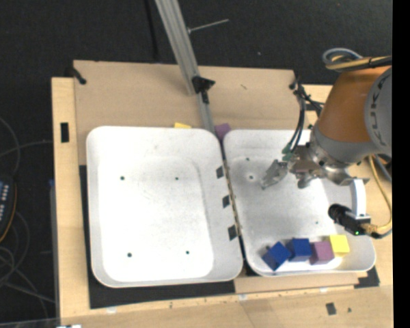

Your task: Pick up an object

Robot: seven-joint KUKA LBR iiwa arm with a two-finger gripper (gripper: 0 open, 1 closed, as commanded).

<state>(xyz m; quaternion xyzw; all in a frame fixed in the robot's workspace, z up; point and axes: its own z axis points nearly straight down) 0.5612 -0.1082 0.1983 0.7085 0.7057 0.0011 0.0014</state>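
- My tool hangs over the right bin; whether its fingers are apart or together, I cannot tell.
- Blocks sit at the bin's six o'clock rim: two blue blocks, purple block, yellow block.
- I judge it best to descend squarely on the yellow end block, away from its neighbours.

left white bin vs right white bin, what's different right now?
The left white bin shows bare floor with a few dark dots; the right white bin holds four small blocks along its near edge: two blue cubes, a purple one, a yellow one. The gripper hangs above the right bin, not the left. Both are shallow, white, with rounded corners, side by side.
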